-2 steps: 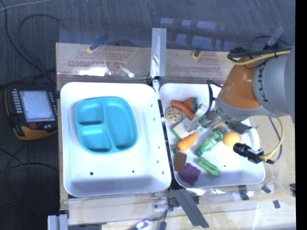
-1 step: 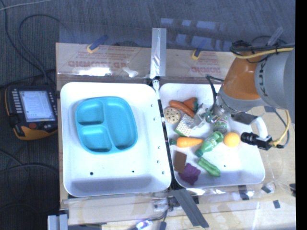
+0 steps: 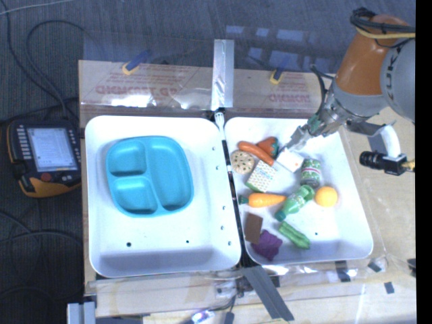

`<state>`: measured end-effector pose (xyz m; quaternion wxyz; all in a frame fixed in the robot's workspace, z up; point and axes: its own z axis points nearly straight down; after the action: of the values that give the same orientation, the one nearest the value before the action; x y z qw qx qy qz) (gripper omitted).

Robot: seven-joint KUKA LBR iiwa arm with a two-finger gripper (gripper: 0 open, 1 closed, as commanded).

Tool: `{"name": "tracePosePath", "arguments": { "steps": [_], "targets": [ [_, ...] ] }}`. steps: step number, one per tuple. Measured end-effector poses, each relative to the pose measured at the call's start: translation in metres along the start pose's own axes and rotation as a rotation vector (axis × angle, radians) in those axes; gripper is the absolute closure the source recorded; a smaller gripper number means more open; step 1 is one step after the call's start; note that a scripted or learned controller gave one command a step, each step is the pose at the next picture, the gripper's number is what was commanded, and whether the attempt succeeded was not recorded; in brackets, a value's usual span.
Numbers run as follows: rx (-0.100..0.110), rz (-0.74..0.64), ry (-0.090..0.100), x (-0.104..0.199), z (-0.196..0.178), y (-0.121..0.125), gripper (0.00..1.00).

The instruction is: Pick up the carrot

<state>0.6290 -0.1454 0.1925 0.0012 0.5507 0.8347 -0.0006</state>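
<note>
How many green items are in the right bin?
3. A green bottle lies near the middle, a green pod-like vegetable below it toward the front, and a green-labelled can sits behind, by the yellow lemon. Others may be hidden under the pile.

Dark grey carpet (image 3: pixel 135 19), black cables (image 3: pixel 40 39), wooden bench (image 3: pixel 398 201)

Right bin (image 3: pixel 358 201): carrot (image 3: pixel 265 199) at centre-left among toy foods; gripper (image 3: pixel 297 139) above upper middle. Left bin (image 3: pixel 94 201): blue divided plate (image 3: pixel 148 174).
</note>
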Motion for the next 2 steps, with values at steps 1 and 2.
{"name": "tracePosePath", "arguments": {
  "steps": [1, 2],
  "targets": [
    [0.001, 0.000, 0.001, 0.000, 0.000, 0.000, 0.00],
    [0.008, 0.195, 0.004, -0.041, 0.093, 0.009, 0.00]
  ]
}}
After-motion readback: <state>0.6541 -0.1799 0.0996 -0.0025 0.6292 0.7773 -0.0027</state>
